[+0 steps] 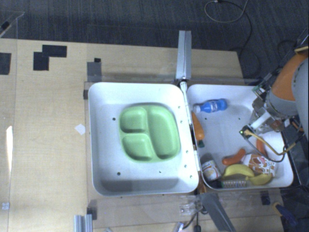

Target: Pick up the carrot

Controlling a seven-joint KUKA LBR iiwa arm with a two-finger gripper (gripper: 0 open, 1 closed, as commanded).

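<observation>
The claw [259, 124] hangs at the right edge of the frame, over the right-hand side of the shallow white plastic right bin [227, 129]. The grey wrist above it hides its working end, so I cannot tell how far open it is. Nothing can be seen held in it.

Just below it, toward the lower right corner of the bin, lies a cluster: a white and red printed carton [263, 166], a yellow banana [247, 171], a short reddish-orange sausage-shaped piece [235, 156] and a small round tin [209, 169]. They crowd the bin's bottom wall, probably because loose things slide and settle there.

Farther left, the long orange carrot [196, 125] lies lengthwise tight against the bin's left wall, its dark green end pointing down the frame. It is well apart from the claw, with bare bin floor between them. That wall will likely make the grasp awkward.

A clear bottle with a blue label [213, 105] lies near the bin's top. In the left bin [104, 129] sits a green three-part plastic plate [147, 132].
</observation>
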